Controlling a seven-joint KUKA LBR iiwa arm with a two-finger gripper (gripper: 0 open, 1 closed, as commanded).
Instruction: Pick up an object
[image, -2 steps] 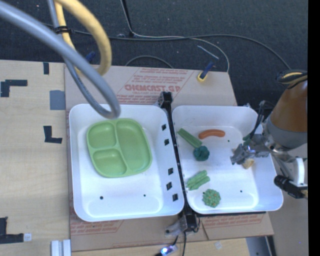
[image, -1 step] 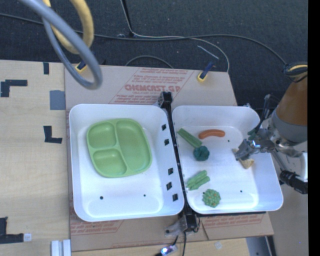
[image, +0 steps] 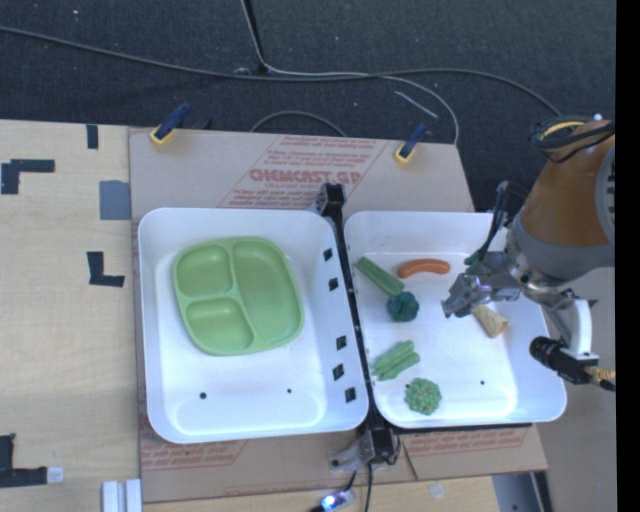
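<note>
Grey robot hand (image: 462, 300) (grip state unclear) hovers in the right white plastic bin (image: 520, 400), just beside a tan, stubby food piece (image: 491, 320).

Glossy white plastic bins (image: 170, 400), matt green plastic plate (image: 238, 296), brown cardboard sheet (image: 300, 170) on pale wood bench (image: 50, 350).

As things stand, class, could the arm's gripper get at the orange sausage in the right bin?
Probably yes. The gripper hangs just right of the orange sausage, with bare bin floor between; the broccoli sits lower, aside.
</note>
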